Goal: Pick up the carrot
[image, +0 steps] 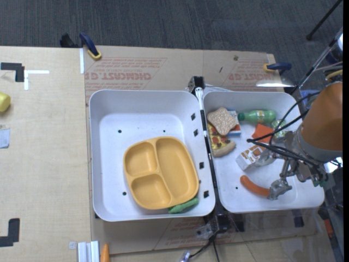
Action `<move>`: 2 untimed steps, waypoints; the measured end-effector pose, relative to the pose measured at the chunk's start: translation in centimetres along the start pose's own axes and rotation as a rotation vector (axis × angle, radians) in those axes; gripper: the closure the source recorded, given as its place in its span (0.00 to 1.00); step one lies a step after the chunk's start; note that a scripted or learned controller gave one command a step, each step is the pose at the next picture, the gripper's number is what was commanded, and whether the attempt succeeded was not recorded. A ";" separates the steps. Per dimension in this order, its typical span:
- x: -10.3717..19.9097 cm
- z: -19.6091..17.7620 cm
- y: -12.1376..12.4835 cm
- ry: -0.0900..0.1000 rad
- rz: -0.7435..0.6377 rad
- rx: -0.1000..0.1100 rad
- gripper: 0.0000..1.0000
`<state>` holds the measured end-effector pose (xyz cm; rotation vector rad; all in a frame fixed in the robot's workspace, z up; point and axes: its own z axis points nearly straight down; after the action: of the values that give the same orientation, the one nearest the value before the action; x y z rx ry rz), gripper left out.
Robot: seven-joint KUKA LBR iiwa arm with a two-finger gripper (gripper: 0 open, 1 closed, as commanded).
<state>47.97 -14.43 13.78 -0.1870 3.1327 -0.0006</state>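
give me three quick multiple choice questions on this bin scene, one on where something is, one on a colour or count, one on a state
1. Where is the yellow divided plate?
A. left bin
B. right bin
C. on the cardboard

2. How many compartments does the plate have?
A. two
B. three
C. four

3. How does the green bottle rest?
A. upright
B. lying on its side
C. held in the tool

Answers:
1. A, it sits on the floor of the left bin.
2. B, ridges split it into three wells.
3. B, it lies flat along the far wall of the right bin.

The desk (43, 162) is carrying two white bins, the left bin (103, 162) and right bin (305, 198), sitting side by side on cardboard (142, 70); a yellow object (4, 102) is lying far left.
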 end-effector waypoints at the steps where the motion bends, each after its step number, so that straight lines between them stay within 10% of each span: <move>1: -7.8 -20.0 5.1 -0.002 -0.207 -0.001 0.00; 2: -9.6 -6.7 8.7 0.001 -0.267 -0.002 0.00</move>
<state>56.48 -4.66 20.47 -0.6024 3.0808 0.0014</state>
